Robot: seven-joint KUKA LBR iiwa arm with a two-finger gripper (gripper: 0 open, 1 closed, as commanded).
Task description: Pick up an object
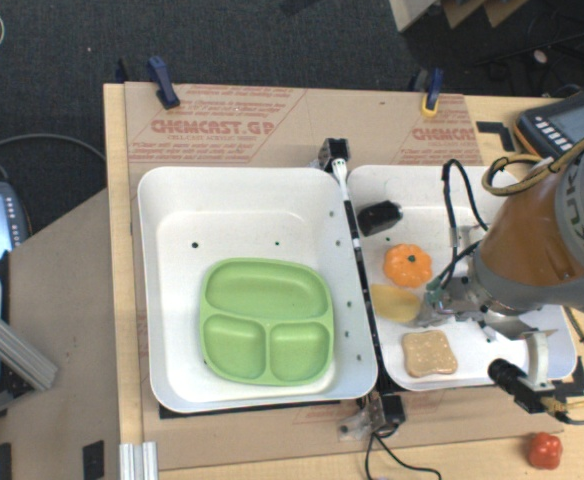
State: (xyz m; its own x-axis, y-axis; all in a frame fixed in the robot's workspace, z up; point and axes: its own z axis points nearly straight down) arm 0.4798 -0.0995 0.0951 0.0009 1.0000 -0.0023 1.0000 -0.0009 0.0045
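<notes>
Arm point(532, 248) hangs low over right bin point(412, 183), tool point(440, 300) beside yellow piece point(394, 304), likely target; grip state can't tell.

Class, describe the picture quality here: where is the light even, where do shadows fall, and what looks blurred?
Camera view: lighting is soft and even over both bins; the green divided plate is sharp, without glare. Faint shadows sit under the orange pumpkin and the bread slice. The arm looks soft and slightly blurred, and it hides the gripper.
</notes>
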